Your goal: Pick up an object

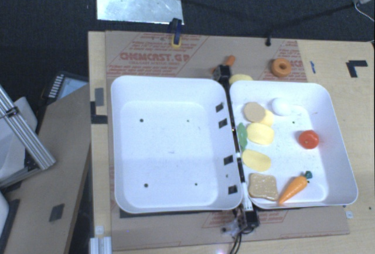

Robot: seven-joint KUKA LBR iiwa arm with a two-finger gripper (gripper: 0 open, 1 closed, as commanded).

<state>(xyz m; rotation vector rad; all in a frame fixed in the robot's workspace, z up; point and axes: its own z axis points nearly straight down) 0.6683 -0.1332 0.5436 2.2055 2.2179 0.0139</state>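
The right bin (337, 147) holds several toy foods. A tan round biscuit (254, 111) and a white egg (281, 106) lie near its far edge. A red tomato (309, 139) sits toward the right wall. Two yellow pieces (261, 133) (256, 160) lie along the left side, beside a thin green piece (241, 133). A slice of toast (263, 186) and an orange carrot (293, 188) rest at the near edge.
The left bin (170, 141) sits beside the right one, with black clips (222, 123) along the shared rim. On the bench behind the bins lie a brown doughnut (282, 67), a yellow item (240, 78) and a small orange piece (230, 60).
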